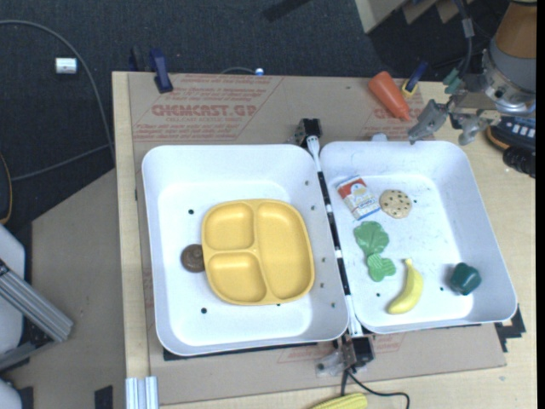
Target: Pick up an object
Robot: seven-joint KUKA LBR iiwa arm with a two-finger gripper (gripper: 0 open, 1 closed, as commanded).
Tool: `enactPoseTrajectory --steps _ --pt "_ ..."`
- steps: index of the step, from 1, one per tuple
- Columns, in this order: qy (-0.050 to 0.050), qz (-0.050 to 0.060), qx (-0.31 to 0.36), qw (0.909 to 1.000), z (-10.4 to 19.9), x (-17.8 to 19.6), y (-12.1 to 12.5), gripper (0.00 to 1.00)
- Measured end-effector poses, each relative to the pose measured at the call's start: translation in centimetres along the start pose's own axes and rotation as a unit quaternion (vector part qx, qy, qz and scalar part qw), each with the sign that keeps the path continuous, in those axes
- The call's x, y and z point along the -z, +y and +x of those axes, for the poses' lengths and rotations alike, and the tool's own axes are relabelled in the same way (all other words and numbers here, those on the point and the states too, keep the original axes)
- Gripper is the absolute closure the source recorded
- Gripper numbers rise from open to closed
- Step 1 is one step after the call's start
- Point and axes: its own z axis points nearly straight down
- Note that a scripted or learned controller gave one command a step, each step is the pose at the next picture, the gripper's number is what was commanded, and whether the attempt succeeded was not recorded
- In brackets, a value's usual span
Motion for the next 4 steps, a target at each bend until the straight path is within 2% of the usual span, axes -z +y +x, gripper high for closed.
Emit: enactPoseTrajectory --steps 1,2,3,4 --pt "0.001 0.002 0.000 1.0000 5.4 -15.3 -3.6 0.00" --pt "0.000 0.001 -0.001 1.0000 5.4 -18.9 -10.3 0.00" --pt "0.001 0.001 0.000 1.0000 4.6 -18.8 -11.5 0.00" --pt "0.000 -0.001 0.000 1.0000 2.5 -18.8 -5.9 0.00"
